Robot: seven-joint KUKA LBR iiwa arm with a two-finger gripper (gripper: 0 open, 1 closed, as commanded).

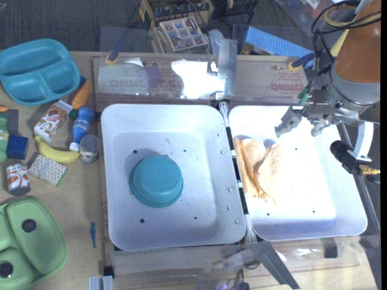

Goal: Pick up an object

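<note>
A teal bowl [157, 180] lies upside down in the middle of the left bin [121, 132]. A crumpled tan cloth [259, 165] rests against the left wall of the right bin [344, 219]. My gripper [302, 125] hangs over the far part of the right bin, up and to the right of the cloth and apart from it. Its two fingers [286, 123] are spread open with nothing between them.
Left of the bins lie a teal divided tray [39, 71], a banana [57, 151], a blue bottle [80, 125], a small can [89, 147] and a green tray [27, 246]. A cardboard wall [181, 77] runs behind both bins.
</note>
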